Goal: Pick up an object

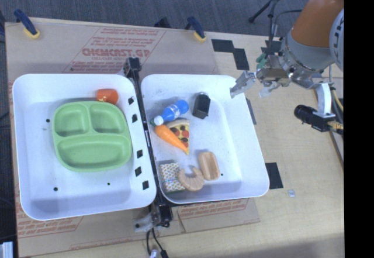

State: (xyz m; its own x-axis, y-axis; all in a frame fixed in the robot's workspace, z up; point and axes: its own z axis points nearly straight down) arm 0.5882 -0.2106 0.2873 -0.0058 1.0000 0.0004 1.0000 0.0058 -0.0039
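While pincer (250, 82) hovers (bin's right rim) | bottle (170, 112) lies well left

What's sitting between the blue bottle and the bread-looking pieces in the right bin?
In the camera view, the carrot and the pizza slice lie between the blue bottle and the bread pieces, all inside the right bin.

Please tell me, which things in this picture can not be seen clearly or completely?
- Gripper: in the camera view it is small and blurred over the right bin's far corner; whether anything is between its fingers cannot be told.
- Arm: cut off by the top edge.
- Red object: partly hidden behind the green plate.
- Patterned item: partly covered by the ring-shaped toy; too small to identify.
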